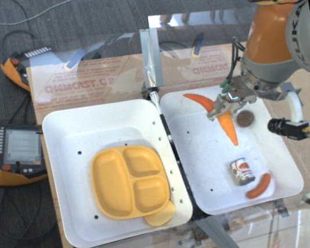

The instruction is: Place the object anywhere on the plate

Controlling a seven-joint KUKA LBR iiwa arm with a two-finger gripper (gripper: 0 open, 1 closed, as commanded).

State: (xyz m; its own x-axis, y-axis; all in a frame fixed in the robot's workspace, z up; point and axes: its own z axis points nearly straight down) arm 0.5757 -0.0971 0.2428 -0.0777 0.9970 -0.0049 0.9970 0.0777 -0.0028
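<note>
The pickup step is being carried out: the carrot [228, 127] is lying near the far edge of the right bin [214, 199], its upper end being clasped by the fingers [221, 109]. Lifting and carrying leftward to the yellow plate [130, 180] is called for next.

A yellow plate [130, 180] sits in the white left bin [67, 164]. The right bin [209, 164] holds an orange carrot [229, 128], a red sausage [258, 186] and a red-and-white can [242, 171].
</note>
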